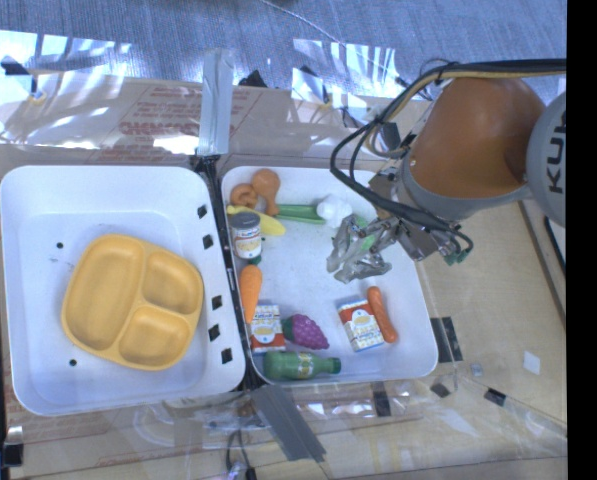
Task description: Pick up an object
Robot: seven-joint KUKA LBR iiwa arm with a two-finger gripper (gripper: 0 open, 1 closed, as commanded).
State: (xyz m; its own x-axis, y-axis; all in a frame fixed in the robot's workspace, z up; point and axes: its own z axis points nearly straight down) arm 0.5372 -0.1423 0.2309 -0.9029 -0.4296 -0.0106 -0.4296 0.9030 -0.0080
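My gripper (pixel 355 251) hangs over the middle of the right bin (pixel 418 298), its metal fingers pointing down and left above bare bin floor. Nothing shows between them. Around it lie small toy foods: a small jar (pixel 245 236), a carrot (pixel 250 294), a juice carton (pixel 266 327), purple grapes (pixel 306 332), a green bottle (pixel 300 365), a second carton (pixel 360 326) with a small orange piece (pixel 381 314) beside it, and a green stalk with a white head (pixel 313 210). An orange and yellow cluster (pixel 257 198) sits at the bin's far left corner.
The left bin (pixel 38 368) holds a yellow divided plate (pixel 131 301). A divider wall with black clips (pixel 218 278) separates the two bins. The orange wrist band (pixel 468 138) and cables (pixel 368 138) loom over the right bin's far right side.
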